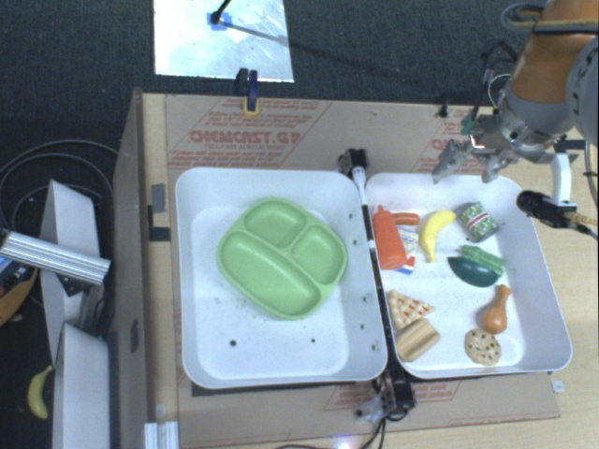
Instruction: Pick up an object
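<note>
Two shallow white bins sit side by side on a bench, seen from above at a slant. Nearest the camera, in the right bin [547, 330], lie a round cookie [482, 346], a hot dog bun [417, 339] and a slice of pizza [407, 306], with a brown chicken drumstick [495, 312] just beside the cookie. Farther back in the same bin are a dark green vegetable [477, 266], a yellow banana [433, 232], an orange bottle [387, 237] against the bin's left wall, a small sausage [406, 219] and a green-and-red can [476, 220]. The left bin [201, 344] holds a light green divided plate [282, 256], lying tilted near its centre. At the far right corner, above the back edge of the right bin, the gripper [474, 166] hangs from the grey and orange arm [552, 59]. Its two fingers are spread wide apart with nothing between them, well clear of the toy food below. Beyond the bins lies a shiny square sheet [222, 26] on dark carpet.
</note>
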`<state>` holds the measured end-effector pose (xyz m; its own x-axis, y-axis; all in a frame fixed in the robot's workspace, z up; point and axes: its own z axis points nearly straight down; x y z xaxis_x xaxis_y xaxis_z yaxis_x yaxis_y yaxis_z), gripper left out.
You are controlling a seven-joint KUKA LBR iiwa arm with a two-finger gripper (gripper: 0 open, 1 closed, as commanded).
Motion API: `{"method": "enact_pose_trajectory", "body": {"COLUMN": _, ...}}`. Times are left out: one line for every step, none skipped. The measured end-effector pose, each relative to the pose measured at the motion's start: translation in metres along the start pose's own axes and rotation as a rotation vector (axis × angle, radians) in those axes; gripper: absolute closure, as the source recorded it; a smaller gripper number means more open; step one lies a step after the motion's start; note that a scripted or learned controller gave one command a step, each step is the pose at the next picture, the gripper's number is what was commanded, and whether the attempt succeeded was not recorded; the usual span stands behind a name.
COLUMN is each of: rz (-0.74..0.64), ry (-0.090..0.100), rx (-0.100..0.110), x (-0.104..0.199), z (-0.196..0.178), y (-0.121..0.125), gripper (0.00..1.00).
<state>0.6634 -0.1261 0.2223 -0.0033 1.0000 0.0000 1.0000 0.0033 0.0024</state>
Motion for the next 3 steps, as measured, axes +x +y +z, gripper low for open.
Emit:
{"method": "enact_pose_trajectory", "body": {"rz": 0.003, "ry": -0.002, "rx": -0.002, "x": 0.0243, "z": 0.1122, "y": -0.0279, "gripper": 0.0}}
{"method": "enact_pose_trajectory", "body": {"rz": 0.0, "ry": -0.001, "rx": -0.003, "x": 0.0259, "z": 0.1027, "y": -0.0275, "gripper": 1.0}}
{"method": "enact_pose_trajectory", "body": {"rz": 0.0, "ry": -0.001, "rx": -0.003, "x": 0.026, "z": 0.103, "y": -0.0275, "gripper": 0.0}}
